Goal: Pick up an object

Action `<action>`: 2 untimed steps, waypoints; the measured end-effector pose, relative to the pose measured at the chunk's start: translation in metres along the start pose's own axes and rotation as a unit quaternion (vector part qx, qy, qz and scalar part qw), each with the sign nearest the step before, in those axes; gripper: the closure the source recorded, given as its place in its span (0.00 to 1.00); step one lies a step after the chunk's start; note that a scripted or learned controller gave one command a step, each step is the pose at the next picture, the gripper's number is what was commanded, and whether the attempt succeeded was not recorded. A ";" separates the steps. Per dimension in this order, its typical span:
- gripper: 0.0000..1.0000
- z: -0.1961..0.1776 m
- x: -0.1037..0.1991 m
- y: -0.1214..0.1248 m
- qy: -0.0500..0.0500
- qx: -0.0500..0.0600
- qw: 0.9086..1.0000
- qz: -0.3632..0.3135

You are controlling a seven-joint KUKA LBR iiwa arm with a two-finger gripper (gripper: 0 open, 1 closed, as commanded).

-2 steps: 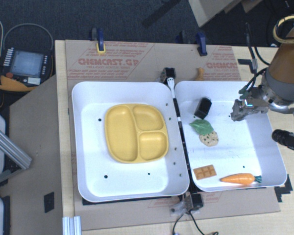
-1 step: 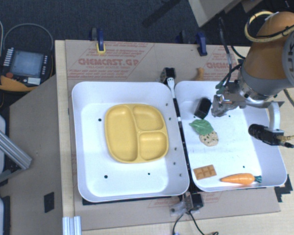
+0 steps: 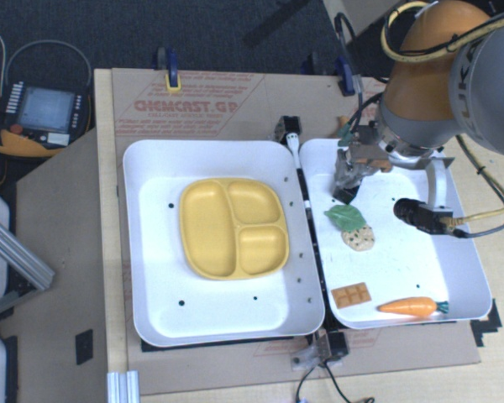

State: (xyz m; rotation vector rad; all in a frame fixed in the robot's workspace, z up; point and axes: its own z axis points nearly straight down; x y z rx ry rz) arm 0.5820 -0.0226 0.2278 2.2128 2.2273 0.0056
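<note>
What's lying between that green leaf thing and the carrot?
In the camera view, a cookie and a brown waffle piece lie between the green leaf and the carrot.

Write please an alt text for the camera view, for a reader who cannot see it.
A grey and orange robot arm lowers its gripper into the right bin, just above a green leaf and a cookie; a cracker and a carrot lie nearer the front. The left bin holds a yellow divided plate.

A handheld screen unit (image 3: 44, 112) lies beside the bench (image 3: 193, 91).
</note>
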 end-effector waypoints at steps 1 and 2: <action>1.00 0.008 0.044 0.024 0.000 0.000 1.000 0.001; 1.00 -0.003 0.095 0.046 0.000 0.000 1.000 0.000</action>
